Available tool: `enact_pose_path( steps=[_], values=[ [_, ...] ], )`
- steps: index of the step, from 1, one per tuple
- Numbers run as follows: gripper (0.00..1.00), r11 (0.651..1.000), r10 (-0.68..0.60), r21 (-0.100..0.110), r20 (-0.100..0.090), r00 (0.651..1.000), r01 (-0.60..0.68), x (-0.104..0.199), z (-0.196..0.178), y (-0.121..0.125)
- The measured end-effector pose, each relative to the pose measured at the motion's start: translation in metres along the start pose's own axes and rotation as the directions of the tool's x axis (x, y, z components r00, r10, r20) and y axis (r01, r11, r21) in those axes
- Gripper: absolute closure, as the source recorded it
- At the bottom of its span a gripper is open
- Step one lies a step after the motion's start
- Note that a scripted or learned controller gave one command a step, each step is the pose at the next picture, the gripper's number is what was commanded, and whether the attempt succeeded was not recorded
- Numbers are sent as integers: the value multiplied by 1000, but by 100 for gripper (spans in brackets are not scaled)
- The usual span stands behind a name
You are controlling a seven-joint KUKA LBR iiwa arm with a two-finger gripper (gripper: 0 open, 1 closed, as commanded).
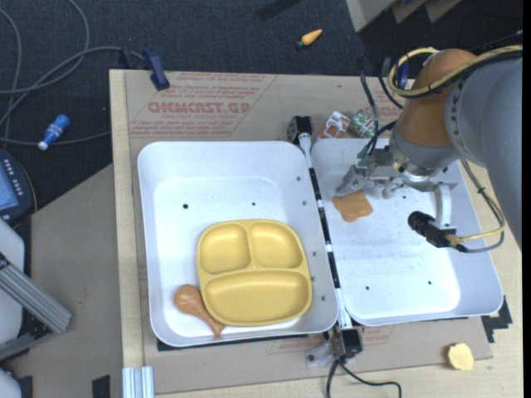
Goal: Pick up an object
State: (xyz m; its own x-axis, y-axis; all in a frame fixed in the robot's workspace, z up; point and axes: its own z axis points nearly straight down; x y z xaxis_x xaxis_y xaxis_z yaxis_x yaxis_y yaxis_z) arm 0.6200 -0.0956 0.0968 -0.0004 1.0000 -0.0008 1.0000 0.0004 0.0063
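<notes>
A flat orange-brown piece (pixel 355 207) lies in the right bin (pixel 415 297), close to its left wall. My gripper (pixel 371 179) hangs just above and behind that piece, with the grey arm and its orange band (pixel 431 106) reaching in from the right. In the left bin (pixel 166 181) sits a yellow divided plate (pixel 252 271), and an orange drumstick-shaped toy (pixel 196 303) lies against the plate's lower left edge.
A crumpled green and white packet (pixel 350 123) lies on the bench behind the right bin, next to a black clamp (pixel 300 128). A yellow lump (pixel 459 356) rests on the bench at the front right. A black cable end (pixel 427 226) hangs over the right bin.
</notes>
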Motion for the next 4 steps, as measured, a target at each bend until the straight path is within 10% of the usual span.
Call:
enact_pose_path(
  steps=[2,3,4],
  values=[
    [0,1000,0,6,-1,1000,0,0,11,-4],
    [100,1000,0,0,0,1000,0,0,-1,-3],
    [100,1000,2,9,-2,1000,-2,2,-17,-28]
  ],
)
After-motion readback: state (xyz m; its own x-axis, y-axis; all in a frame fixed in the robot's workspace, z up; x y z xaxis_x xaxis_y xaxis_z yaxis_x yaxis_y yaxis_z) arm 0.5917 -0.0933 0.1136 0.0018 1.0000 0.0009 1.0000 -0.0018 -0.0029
